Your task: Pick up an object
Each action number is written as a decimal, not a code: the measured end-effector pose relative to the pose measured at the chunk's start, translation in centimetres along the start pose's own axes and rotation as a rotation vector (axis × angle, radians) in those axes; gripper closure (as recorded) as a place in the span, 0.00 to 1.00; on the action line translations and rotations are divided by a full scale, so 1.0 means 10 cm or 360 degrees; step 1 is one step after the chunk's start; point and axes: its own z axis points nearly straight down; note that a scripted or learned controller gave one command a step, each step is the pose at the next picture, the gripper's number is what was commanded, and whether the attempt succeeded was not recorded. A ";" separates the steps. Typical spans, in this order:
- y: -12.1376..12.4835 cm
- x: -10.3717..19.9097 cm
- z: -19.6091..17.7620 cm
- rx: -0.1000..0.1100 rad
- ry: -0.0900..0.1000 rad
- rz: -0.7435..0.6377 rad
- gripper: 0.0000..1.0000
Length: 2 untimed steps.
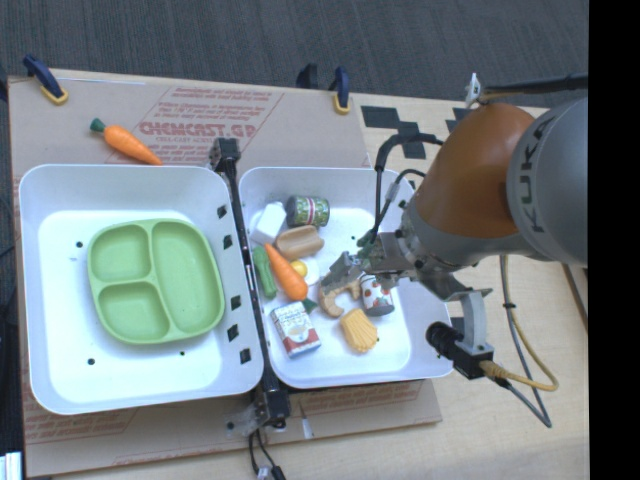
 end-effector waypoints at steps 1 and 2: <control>-0.02 -0.34 1.39 -0.0012 -0.0004 0.0000 0.00; 0.50 0.04 1.42 0.0000 0.0000 -0.0005 0.00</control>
